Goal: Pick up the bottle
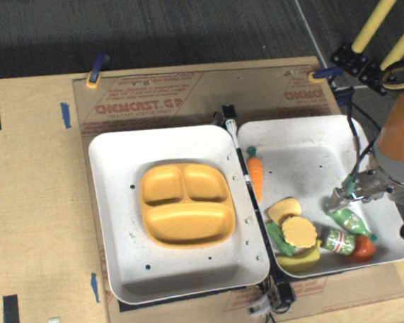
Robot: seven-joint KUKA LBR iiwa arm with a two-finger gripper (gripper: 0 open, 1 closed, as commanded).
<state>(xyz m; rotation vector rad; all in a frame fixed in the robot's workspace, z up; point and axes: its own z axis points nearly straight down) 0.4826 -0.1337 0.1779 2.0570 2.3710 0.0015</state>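
**Desk:** What does the overhead view of the bench show?

**Photographer:** Two shallow white bins sit side by side on a sheet of printed cardboard. The left bin [113, 201] holds a yellow divided tray [187, 203], lying flat near its middle. The right bin [296, 144] holds a cluster of toy food along its near edge.

**Desk:** Where is the bottle?

**Photographer:** The bottle [337, 241] lies on its side near the front of the right bin, green with a red and white label. A red tomato [364, 248] touches its right end, and a burger [298, 232] lies just to its left. A banana [299, 258] rests under the burger along the front wall, and a carrot [255, 177] lies by the divider between the bins. A green packet [351, 221] lies just behind the bottle.

**Desk:** And the arm?

**Photographer:** The gripper [352, 194] hangs over the right side of the right bin, reaching in from the right, with the orange band above it at the frame's edge. It sits just above the green packet, behind the bottle and apart from it. How far the fingers are spread I cannot tell, nor whether they hold anything; the metal tips blur together against the bin.
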